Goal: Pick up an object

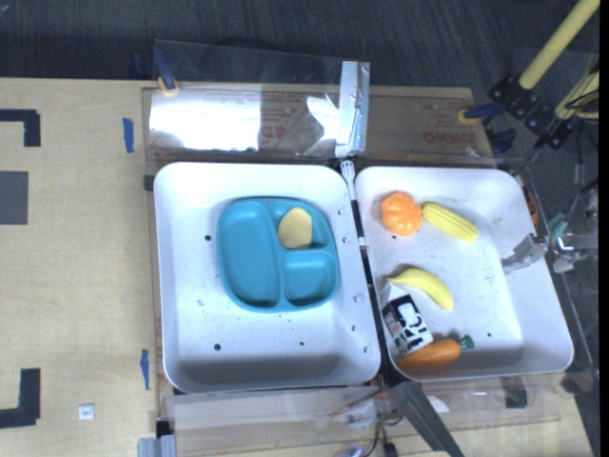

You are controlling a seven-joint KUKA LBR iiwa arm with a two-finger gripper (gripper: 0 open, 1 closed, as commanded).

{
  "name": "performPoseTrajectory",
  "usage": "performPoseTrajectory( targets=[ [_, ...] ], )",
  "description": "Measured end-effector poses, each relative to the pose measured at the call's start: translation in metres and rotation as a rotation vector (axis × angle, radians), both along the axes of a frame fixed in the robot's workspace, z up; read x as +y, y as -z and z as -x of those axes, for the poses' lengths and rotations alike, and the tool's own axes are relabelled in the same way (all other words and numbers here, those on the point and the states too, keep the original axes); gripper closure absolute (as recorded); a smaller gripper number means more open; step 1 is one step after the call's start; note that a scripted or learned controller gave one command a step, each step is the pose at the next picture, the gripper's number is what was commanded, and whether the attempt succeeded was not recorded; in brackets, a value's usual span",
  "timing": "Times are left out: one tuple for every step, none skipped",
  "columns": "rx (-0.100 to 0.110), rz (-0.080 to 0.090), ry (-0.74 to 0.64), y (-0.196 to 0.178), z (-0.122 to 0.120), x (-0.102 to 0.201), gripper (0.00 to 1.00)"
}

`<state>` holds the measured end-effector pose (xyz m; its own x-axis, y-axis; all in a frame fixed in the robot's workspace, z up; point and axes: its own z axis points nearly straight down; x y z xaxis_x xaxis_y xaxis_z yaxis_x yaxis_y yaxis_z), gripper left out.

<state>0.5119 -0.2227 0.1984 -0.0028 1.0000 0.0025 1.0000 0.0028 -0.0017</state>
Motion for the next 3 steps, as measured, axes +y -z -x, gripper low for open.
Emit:
performPoseTrajectory(
  targets=[
    [-0.004, 0.001, -0.151, 0.015, -0.085, 0.058, 0.00],
    [-0.009, 0.004, -0.230, 0.110, -0.122, 0.061, 0.00],
    [-0.011, 0.005, -0.234, 0.099, -0.123, 0.062, 1.00]
  ],
)
